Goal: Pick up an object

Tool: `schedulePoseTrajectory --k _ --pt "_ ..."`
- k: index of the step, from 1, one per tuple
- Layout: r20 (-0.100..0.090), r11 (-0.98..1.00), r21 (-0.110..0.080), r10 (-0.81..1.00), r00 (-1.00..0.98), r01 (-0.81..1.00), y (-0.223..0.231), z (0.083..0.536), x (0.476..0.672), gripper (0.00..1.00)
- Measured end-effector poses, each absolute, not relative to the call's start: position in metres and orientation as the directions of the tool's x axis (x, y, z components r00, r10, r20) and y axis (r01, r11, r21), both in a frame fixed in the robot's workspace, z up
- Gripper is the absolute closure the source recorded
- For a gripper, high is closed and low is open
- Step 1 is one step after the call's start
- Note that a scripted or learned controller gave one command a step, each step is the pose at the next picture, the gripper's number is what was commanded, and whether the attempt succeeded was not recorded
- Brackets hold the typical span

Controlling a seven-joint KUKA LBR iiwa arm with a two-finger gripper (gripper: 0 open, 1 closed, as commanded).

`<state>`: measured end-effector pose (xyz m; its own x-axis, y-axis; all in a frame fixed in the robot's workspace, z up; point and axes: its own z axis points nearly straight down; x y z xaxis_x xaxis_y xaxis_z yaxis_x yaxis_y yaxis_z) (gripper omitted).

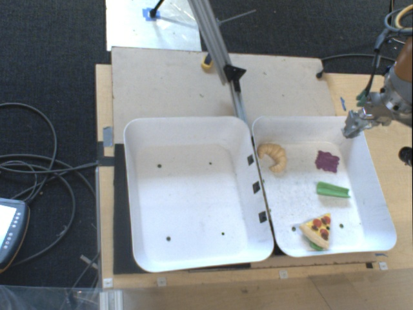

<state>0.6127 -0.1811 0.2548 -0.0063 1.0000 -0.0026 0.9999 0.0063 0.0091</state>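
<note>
Presently the gripper (353, 126) sits at the far right of the camera view, over the upper right rim of the right bin (377, 192), at the end of the grey arm (399, 86) reaching in from the right edge. The fingertips are small and blurred against the white rim — whether they are spread or pressed together cannot be told from this angle. Nothing is seen between them, and they appear to be clear of every object in the bin, though contact with the rim itself cannot be ruled out.

Four objects lie in the right bin. A tan croissant (273, 155) rests near the upper left, just beside the divider between the bins. A purple piece (326, 161) — probably a toy grape cluster — lies toward the upper right, the nearest item to the gripper but apart from it. Below that a green stick-shaped piece (332, 190) lies roughly level, near the right wall. At the lower middle a pizza slice (317, 230) with red spots lies flat, its crust end toward the bin's front edge. All four are separate from one another.

The left bin (139, 192) adjoins the right one along a seam marked by black tabs. A slanted metal pole (213, 34) crosses the bench (161, 82) above the bins.
</note>
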Motion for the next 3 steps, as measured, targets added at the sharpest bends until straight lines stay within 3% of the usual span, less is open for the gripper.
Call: schedulePoseTrajectory --k 1,3 --pt "0.001 0.011 0.004 1.000 -0.011 1.000 -0.130 0.245 0.634 1.00" --pt "0.002 0.010 0.003 1.000 -0.010 1.000 -0.032 0.241 0.644 1.00"
